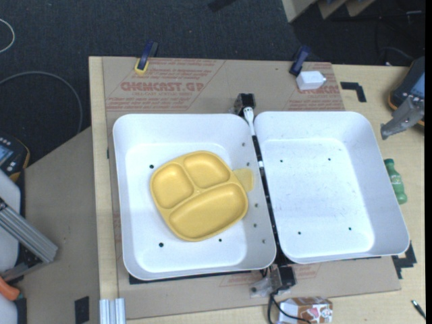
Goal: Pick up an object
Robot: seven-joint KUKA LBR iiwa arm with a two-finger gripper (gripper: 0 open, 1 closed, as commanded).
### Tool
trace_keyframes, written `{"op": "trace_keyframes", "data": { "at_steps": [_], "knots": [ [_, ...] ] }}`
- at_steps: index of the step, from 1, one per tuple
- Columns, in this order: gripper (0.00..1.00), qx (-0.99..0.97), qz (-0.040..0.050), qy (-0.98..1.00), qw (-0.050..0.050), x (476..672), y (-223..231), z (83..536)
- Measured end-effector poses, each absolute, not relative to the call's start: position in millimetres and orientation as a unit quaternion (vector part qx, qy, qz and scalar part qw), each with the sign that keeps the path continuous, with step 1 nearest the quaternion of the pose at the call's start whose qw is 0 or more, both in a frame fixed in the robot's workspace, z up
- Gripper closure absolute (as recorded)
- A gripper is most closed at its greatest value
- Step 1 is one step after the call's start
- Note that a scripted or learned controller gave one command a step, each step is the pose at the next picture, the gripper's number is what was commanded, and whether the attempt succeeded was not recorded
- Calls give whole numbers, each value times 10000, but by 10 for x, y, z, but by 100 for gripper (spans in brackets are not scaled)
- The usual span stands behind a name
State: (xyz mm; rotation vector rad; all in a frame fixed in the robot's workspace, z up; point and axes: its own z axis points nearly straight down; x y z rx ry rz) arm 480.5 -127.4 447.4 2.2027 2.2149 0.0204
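A yellow divided plate (198, 194) is lying flat in the left bin (128, 181), slightly toward the wall that bin is sharing with the right bin (378, 181). It is showing 3 compartments: 2 small ones at the far side and 1 wide one at the near side, with a small tab sticking out toward the shared wall. Its long axis is running at a slant, from far-left to near-right across the bin floor.

The tool (405, 117) is sitting at the right edge of the view, just beyond the far-right corner of the right bin, and I cannot tell how it is set. Nothing is visibly gripped by it.

The plate is lying well apart from the tool, to its left and somewhat nearer the camera, with the whole right bin between them. By my judgement, the coming move is calling for a long sweep left across the shared wall, then a descent onto a raised rim or divider, since the plate is lying low and flat on the tabletop bin.
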Motion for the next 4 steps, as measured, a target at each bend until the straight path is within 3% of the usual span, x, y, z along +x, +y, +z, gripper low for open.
{"op": "trace_keyframes", "data": {
  "at_steps": [1, 2, 3, 4],
  "knots": [
    [0, 7032, 57, 7110, 52, 4801, -450, 5419],
    [100, 7064, 15, 7079, 28, 4802, -497, 5464],
    [100, 7075, -48, 7066, -53, 4784, -471, 4237],
    [100, 7014, -20, 7128, -40, 4778, 984, 3747]
  ]
}}
